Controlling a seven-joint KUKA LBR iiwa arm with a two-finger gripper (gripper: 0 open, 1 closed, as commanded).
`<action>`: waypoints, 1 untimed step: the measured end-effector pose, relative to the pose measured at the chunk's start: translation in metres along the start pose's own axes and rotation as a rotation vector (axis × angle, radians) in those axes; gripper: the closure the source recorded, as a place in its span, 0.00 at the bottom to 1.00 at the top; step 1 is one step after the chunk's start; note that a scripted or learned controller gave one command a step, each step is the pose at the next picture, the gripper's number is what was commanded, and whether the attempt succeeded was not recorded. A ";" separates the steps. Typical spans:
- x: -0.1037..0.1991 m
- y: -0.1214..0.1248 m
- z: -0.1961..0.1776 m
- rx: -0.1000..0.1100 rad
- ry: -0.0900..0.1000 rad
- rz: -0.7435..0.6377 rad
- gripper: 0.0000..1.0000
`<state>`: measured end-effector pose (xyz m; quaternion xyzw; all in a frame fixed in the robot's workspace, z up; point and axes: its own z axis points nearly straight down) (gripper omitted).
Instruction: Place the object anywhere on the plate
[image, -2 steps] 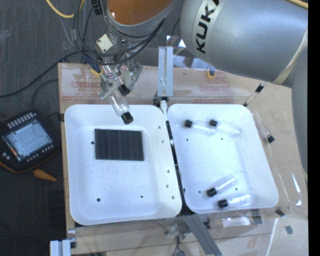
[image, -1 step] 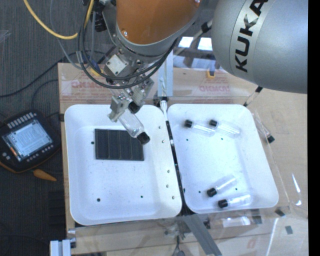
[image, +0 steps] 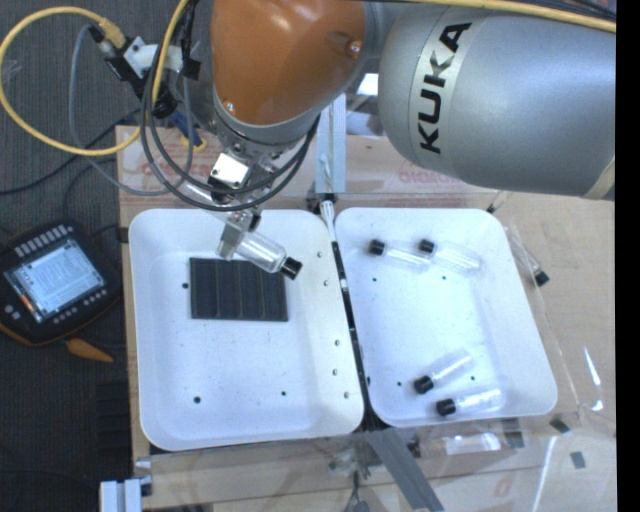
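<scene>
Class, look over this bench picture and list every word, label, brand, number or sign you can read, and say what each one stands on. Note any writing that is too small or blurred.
"KUKA": black letters on the grey arm, running up its casing.
Faint reddish print on the bench behind the right bin: too blurred to read.
Screen and keys of the handheld control pendant, left of the left bin: too small to read.

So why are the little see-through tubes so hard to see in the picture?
In the camera view, the clear tubes nearly vanish against the bright white right bin; mostly their black caps stand out. The tube at the gripper shows better near the dark plate. The big arm up close looks slightly soft.
</scene>
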<state>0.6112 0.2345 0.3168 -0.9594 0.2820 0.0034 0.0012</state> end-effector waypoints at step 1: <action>-0.026 0.016 -0.023 0.000 0.000 -0.262 1.00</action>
